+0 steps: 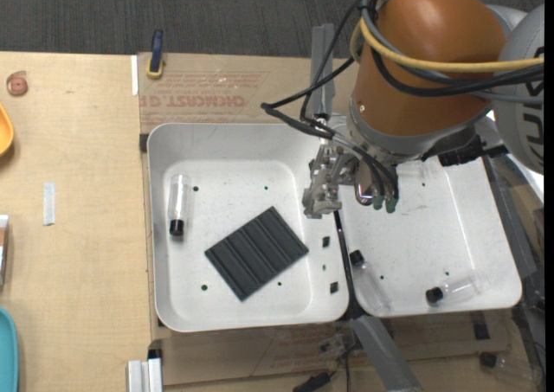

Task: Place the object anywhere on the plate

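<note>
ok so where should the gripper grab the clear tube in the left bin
Grip the clear tube across the middle of its barrel, coming straight down from above. It lies flat, lengthwise up-down, black cap at the near end, so fingers should close across its narrow width.

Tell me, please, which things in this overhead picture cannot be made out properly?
- Gripper, camera view: small and cluttered by cables; open or shut cannot be told.
- Right white bin: its upper part is covered by the arm's orange band.
- Clear tube with black cap in the right bin: nearly transparent, so its outline is faint.
- Orange object and teal object: cut off by the left edge.
</note>
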